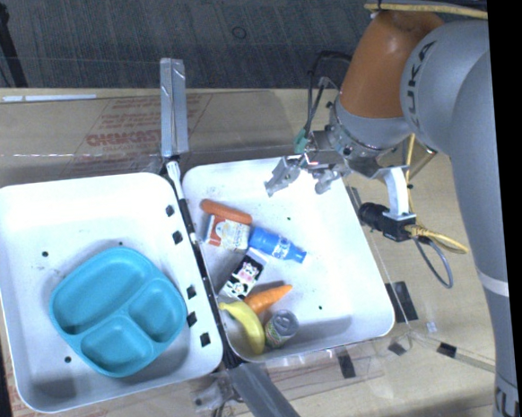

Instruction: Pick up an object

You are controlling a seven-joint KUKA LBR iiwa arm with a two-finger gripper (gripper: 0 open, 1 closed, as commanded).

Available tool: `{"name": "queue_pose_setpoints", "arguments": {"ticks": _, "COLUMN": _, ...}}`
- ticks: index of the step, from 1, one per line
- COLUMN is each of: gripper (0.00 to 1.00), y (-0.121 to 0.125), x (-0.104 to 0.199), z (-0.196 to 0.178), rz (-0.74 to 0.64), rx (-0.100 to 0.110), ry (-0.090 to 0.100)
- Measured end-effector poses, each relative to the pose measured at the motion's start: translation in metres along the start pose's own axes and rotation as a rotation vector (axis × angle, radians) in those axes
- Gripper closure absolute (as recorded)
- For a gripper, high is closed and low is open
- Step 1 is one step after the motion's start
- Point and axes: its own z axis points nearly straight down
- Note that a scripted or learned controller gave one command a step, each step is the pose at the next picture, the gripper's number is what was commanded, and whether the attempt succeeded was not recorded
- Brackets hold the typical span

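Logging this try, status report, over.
Gripper open, hovering over right bin, holding nothing. Objects untouched: bottle, carrot, banana. Nothing blocking descent.

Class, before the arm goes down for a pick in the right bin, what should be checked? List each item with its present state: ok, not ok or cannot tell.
1. Gripper above the right bin, at its far edge: ok.
2. Fingers apart, nothing between them: ok.
3. Gripper directly over a target: not ok; the items lie nearer the camera.
4. Blue bottle free to grasp: cannot tell; the carton touches it.
5. Banana clear of neighbours: not ok; the can and carrot crowd it.
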Motion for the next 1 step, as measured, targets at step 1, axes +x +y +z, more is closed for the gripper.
{"name": "queue_pose_setpoints", "arguments": {"ticks": 1, "gripper": 0.00, "y": -0.0294, "x": -0.0124, "z": 0.1423, "rz": 0.022, "rx": 0.001, "ry": 0.000}}
